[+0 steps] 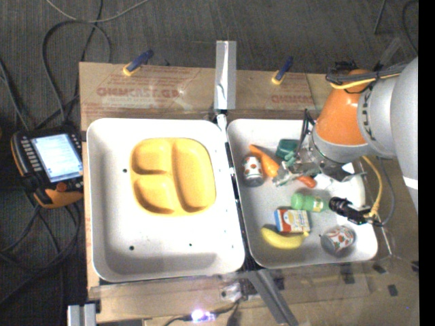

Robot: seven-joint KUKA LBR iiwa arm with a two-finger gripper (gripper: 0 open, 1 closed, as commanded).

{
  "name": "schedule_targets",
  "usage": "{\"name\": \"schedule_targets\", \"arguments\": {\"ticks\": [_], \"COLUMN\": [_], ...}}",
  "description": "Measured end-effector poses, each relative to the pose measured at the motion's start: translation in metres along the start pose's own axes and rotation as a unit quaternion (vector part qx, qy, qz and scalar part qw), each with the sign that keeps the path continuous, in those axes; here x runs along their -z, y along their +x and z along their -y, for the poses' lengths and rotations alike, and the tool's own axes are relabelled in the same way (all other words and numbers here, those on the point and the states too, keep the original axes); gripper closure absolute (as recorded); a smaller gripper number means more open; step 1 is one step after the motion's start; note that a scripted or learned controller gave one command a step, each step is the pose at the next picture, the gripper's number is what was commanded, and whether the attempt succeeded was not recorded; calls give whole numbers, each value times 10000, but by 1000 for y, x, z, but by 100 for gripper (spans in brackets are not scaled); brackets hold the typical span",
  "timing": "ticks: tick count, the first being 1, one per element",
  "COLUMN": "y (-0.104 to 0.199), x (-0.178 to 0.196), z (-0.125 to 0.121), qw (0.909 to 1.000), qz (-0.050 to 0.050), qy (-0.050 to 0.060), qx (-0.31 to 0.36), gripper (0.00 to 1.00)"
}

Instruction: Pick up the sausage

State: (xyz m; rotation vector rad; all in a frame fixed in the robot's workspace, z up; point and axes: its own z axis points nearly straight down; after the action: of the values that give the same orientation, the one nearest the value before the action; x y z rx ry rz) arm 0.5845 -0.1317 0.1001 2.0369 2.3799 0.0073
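The sausage (308,180), a small red-orange piece, lies in the right bin (367,253) near its middle, partly under the wrist. My gripper (292,175) hangs low over the bin, just left of the sausage and touching or nearly touching it. The view gives no sign of the sausage being lifted. The arm's orange band (343,121) and grey body cover the bin's upper right part.
Around the gripper lie an orange carrot (264,158), a small can (253,170), a teal item (287,146), a green bottle (307,202), a juice box (292,220), a banana (282,238) and another can (338,240). The left bin (102,202) holds a yellow divided tray (174,175).
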Motion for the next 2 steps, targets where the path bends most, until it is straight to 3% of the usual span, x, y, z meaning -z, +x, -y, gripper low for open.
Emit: {"name": "schedule_targets", "arguments": {"ticks": [1, 2], "y": [10, 10], "x": [103, 103], "z": [1, 1], "qw": [9996, 9996], "qz": [-22, -26], "qy": [51, 52], "qx": [263, 265], "gripper": [100, 0]}}
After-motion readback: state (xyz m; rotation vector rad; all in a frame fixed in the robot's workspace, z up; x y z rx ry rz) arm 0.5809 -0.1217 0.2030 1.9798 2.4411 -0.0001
